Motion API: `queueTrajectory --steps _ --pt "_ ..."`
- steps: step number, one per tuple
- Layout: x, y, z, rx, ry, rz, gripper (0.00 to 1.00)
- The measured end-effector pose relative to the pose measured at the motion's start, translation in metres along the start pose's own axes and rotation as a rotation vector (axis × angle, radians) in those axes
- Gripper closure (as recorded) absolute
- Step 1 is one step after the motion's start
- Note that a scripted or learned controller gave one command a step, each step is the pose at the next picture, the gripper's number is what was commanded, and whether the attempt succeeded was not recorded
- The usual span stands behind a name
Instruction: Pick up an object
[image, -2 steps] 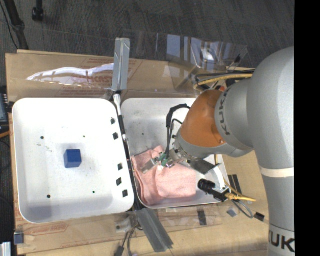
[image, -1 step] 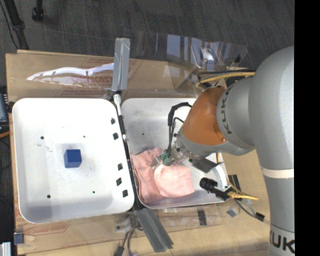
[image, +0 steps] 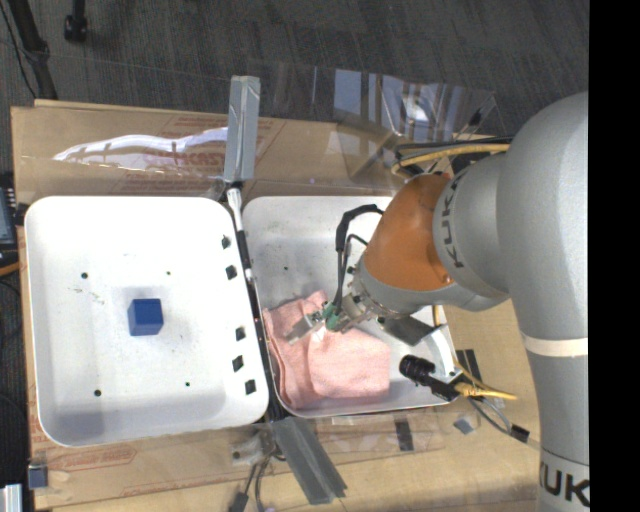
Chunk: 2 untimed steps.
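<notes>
Your gripper (image: 333, 318) sits low over the pink cloth (image: 335, 358) in the right bin (image: 290, 225); the cloth lies directly beneath and just forward of it. Whether it is open or closed cannot be told. Descend squarely onto a raised fold. The blue cube (image: 146, 316) lies well away, in the left bin (image: 120, 215).

Bench (image: 120, 130), cardboard-covered it seems, w/ two white bins (image: 60, 300) side by side.

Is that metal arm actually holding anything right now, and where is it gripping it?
It cannot be told. The gripper sits down on the crumpled pink cloth near its upper edge, but no hold is visible.
</notes>
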<state>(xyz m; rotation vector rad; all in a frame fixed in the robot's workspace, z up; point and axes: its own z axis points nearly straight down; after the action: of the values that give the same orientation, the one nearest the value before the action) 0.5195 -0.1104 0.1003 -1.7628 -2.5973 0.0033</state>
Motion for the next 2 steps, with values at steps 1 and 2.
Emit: queueTrajectory --steps 1,2 --pt "-0.0074 0.0455 0.0094 0.0 0.001 0.083 0.0" --pt "-0.0067 0.0456 0.0006 0.003 0.003 0.077 1.0"
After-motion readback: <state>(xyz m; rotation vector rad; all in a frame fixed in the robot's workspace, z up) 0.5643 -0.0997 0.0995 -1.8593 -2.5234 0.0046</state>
